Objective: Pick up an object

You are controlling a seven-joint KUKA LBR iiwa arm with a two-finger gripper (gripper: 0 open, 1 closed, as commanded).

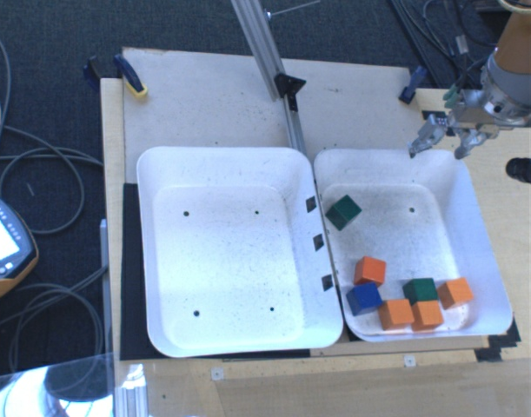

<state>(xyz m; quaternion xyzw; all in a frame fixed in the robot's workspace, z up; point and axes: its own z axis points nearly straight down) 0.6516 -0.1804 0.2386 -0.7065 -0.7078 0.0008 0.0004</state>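
My gripper (441,146) hangs above the far rim of the right bin (478,233), open, with nothing between its fingers. A dark green block (342,212) lies alone near the right bin's left wall. Along the near side of that bin sit a cluster of blocks: an orange block (369,270), a blue block (363,298), a second green block (420,289), and three more orange blocks (395,314), (427,315), (455,292). All the blocks lie well in front of and below the gripper.
The left bin (161,233) stands beside the right one, with black clips (318,241) along their shared wall. A slanted metal pole (261,37) rises behind the bins. Blue clamps (130,76), (412,85) hold the bench's far edge.
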